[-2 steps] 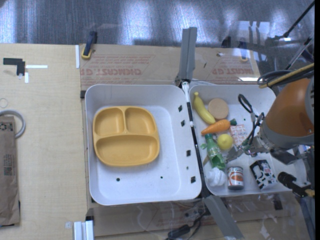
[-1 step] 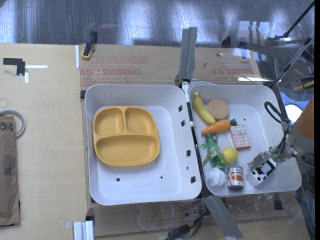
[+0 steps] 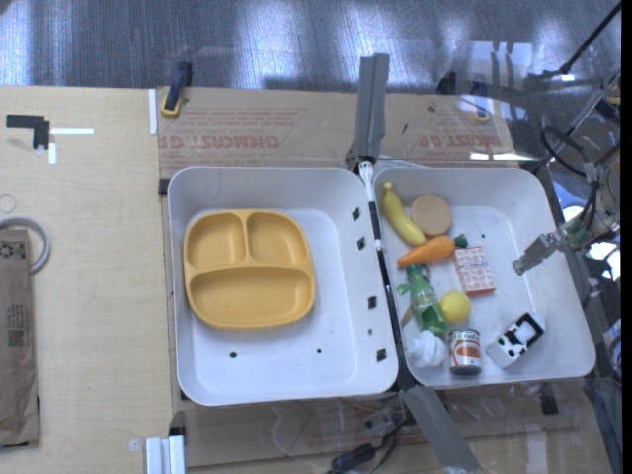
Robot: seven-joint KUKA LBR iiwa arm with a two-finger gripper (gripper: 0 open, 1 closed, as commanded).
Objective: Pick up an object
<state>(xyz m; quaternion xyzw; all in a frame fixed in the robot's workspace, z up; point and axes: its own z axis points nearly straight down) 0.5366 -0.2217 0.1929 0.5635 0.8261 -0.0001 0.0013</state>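
Near the right bin's (image 3: 548,200) middle lies your carrot (image 3: 427,252): light, stiff, tapered, so grab its thick middle. Pincer (image 3: 538,253) hangs by the right wall, spread unclear.

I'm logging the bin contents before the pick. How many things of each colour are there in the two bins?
Yellow: 3, the divided plate, banana, lemon
Orange: 1, the carrot
Green: 1, the bottle
Tan: 1, the round disc
Red: 2, the small box, can
White: 1, the crumpled piece
Black and white: 1, the block
Total: 10
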